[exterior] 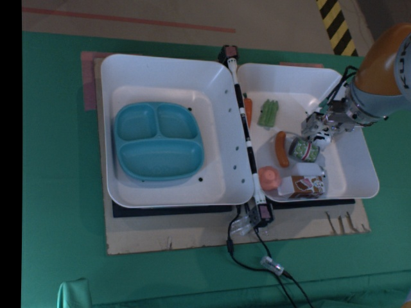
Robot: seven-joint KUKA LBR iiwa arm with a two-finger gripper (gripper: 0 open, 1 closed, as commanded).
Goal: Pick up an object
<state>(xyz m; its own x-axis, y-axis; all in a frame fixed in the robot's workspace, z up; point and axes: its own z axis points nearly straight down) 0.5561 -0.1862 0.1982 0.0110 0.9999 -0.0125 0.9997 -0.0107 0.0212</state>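
A green cloth covers the surface, with bare floor and a yellow-and-black hazard strip beyond it. The end effector hangs low in the right bin, just above and touching or nearly touching a small jar with a green label; I cannot tell whether it is open or closed, as the metal parts blur together there. If the jar is the target, I would centre over its body before coming down, since it lies tilted against a sausage and could roll. Further out lie a brown carton, a pinkish round fruit, green beans and a carrot by the divider. The left bin holds a blue sectioned plate. The arm is cut off at the edge.
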